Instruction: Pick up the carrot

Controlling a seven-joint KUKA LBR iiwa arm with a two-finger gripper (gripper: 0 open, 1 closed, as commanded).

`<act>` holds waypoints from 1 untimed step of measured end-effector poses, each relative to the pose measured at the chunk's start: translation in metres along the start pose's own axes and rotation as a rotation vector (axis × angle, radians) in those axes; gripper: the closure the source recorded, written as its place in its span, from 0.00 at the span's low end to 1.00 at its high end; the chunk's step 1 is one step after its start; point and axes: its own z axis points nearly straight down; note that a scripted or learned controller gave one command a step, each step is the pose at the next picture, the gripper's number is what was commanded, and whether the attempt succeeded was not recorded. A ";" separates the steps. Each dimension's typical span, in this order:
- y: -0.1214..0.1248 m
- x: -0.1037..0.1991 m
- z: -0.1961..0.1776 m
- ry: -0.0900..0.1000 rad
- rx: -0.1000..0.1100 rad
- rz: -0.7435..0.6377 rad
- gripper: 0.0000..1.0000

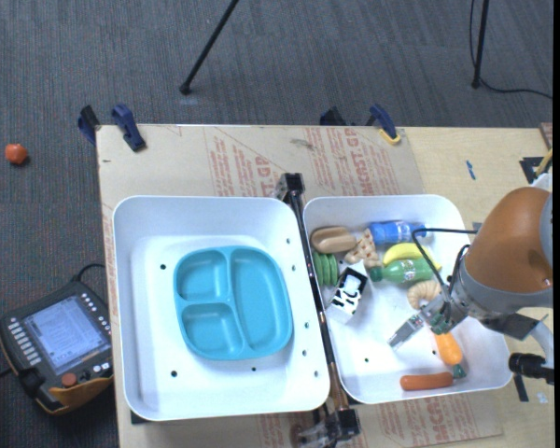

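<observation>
1. Plywood-coloured flat bench (215, 157) carries the whole setup. Blue spring clamps (126, 127) grip its far edge, presumably to keep the board from shifting.
2. Two shallow white plastic bins sit side by side and touch along a central seam. The left bin (131, 250) serves as the receiving side and the right bin (373, 367) holds the loose toy items.
3. The grey arm with the orange band (509, 250) reaches in from the right and bends down over the near right part of the right bin, which places the wrist above the target zone.
4. A light blue three-compartment plastic tray (233, 301) lies flat in the middle of the left bin, well apart from the work.
5. The two-finger gripper (418, 325) hangs low over the floor of the right bin, just beside the target. The jaw state cannot be told from this angle, and nothing is seen held.
6. The small orange toy carrot with a green tip (448, 350) lies on the floor of the right bin, immediately right of the gripper and partly under the wrist.
7. A reddish-orange toy sausage (427, 381) lies just in front of the carrot. Judgement: its similar colour and closeness make a mistaken grasp possible.
</observation>
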 end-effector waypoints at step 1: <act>0.000 0.049 0.001 0.002 0.002 -0.057 0.00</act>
